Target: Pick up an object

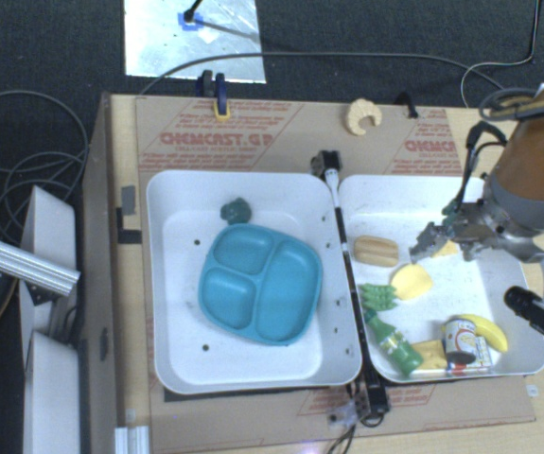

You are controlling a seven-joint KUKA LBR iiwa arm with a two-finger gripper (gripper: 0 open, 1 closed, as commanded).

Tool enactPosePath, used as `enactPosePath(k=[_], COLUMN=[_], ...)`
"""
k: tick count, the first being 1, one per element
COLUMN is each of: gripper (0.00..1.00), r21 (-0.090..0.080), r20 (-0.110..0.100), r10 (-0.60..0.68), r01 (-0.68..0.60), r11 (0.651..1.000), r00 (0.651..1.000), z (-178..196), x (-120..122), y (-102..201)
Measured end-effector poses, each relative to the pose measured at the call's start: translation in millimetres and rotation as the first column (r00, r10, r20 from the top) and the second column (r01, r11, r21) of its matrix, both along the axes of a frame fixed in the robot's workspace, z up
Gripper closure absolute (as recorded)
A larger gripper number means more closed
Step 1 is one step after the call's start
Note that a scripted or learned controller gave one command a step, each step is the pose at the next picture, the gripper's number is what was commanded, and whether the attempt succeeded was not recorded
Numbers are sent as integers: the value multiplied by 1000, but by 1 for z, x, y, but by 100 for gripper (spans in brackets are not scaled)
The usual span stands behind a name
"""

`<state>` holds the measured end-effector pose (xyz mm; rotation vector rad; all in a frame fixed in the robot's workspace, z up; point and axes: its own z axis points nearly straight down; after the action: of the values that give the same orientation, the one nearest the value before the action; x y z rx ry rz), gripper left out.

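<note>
Our end effector point(434, 241) hangs low in the right bin point(536, 357), and we cannot tell how it is set. Just left of it lies a tan bread roll point(377, 250); nearer sits a smooth round lemon point(411, 280). We think we should come straight down over the soft roll and squeeze its short sides. In the left bin point(172, 253) rests a shiny blue tray point(259, 285).

The robot arm point(536, 173) is a thick rounded body with a broad orange band above a grey wrist. Black cables loop along its side, and the gripper point(429, 241) is grey metal.
</note>
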<state>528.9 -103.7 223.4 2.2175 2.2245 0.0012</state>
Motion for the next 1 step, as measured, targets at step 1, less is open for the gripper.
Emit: enactPosePath(k=[1], gripper=[0], r21=[1], r20=[0], r10=[2], r01=[-2], r11=[1000], r00=[1000], z=[-40], x=[99], y=[26])
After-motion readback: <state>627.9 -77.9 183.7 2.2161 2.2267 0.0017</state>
